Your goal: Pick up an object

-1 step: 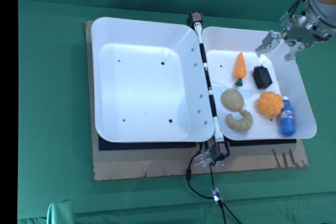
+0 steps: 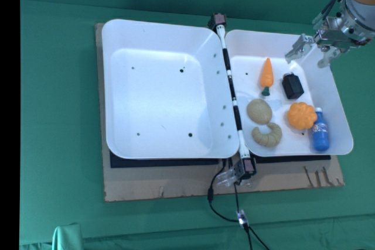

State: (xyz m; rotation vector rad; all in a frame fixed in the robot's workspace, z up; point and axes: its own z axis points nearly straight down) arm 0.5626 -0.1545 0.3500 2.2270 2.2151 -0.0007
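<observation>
The right bin (image 2: 246, 47) holds several items: an orange carrot (image 2: 266, 74), a black block (image 2: 292, 86), a beige potato (image 2: 259, 110), a tan croissant (image 2: 267, 135), an orange pumpkin (image 2: 301, 116) and a blue bottle (image 2: 320, 132). My gripper (image 2: 310, 53) hangs above the bin's far right corner, up and to the right of the black block. Its two fingers are spread apart with nothing between them. The arm comes in from the upper right.
The left bin (image 2: 158, 91) sits beside the right one, split off by a black-and-white divider rail (image 2: 230, 85). Both rest on a brown board (image 2: 176, 184) over green cloth. A cable (image 2: 234, 213) runs off the front edge.
</observation>
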